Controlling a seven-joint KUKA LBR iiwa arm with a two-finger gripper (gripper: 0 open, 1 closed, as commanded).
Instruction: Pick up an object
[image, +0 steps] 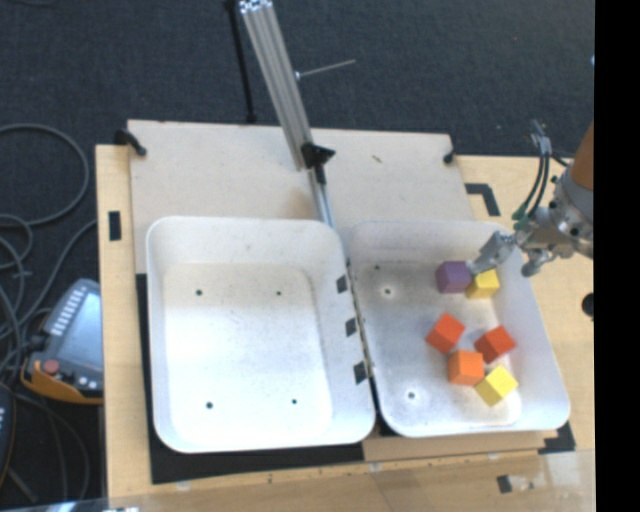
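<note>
Two bins on the worktop
Six blocks (470, 330) lie clustered in the right bin (400, 405), toward the worktop's (120, 330) right edge.

Looked down from above the bench (118, 330) at a slant, from a fixed spot set well back. Took in both shallow white bins whole: left bin (170, 250) across the middle and left, right bin (545, 390) toward the right side. Faced so that the bench's far edge lay at the top, with dark carpet (120, 60) beyond and to the left. Stood far enough off to catch a slanting metal rail (280, 80) rising over the bench, plus loose cables (40, 200) and a handheld pendant (70, 340) at far left.
</note>
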